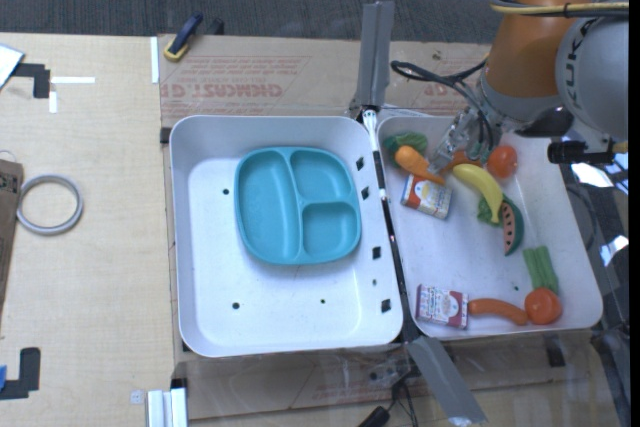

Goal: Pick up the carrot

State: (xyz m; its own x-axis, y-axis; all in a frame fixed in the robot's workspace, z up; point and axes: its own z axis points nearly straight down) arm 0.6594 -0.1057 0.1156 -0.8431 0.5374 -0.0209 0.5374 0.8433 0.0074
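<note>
The left bin [200, 245] leaves open floor around its blue divided plate [298, 205]. Right of the plate, in the right bin [585, 260], the carrot [416, 162] lies near the back-left corner, just left of the gripper [466, 143]; finger spread cannot be told.

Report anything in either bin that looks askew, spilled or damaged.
Nothing stands out. The blue plate sits flat in the left bin; the carrot, banana and other toy foods lie loose but intact in the right bin.
</note>
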